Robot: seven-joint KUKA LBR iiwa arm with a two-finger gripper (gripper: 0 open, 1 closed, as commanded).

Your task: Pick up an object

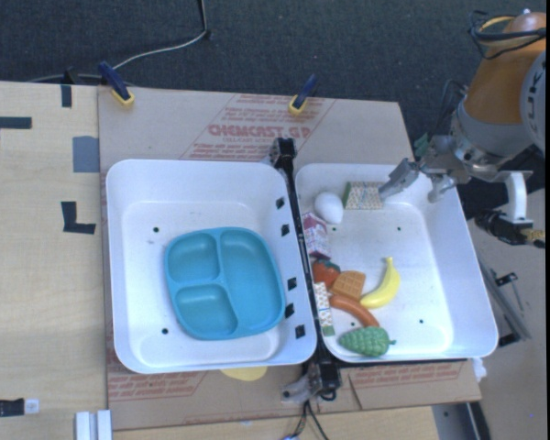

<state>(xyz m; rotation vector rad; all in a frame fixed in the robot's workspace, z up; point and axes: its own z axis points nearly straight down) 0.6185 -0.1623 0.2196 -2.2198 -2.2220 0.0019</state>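
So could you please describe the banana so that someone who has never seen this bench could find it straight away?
Look in the right-hand white bin, the one without the blue divided plate. Toys cluster along its left wall; the banana lies at that cluster's right edge, near the bin's middle. It is the only yellow, curved piece, beside an orange waffle-like square and above a bumpy green toy.

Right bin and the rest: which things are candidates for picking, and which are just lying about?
Candidates: banana, white egg, green toy, orange toy, sponge by the gripper.

Lying about: blue divided plate in left bin, yellow clamps.
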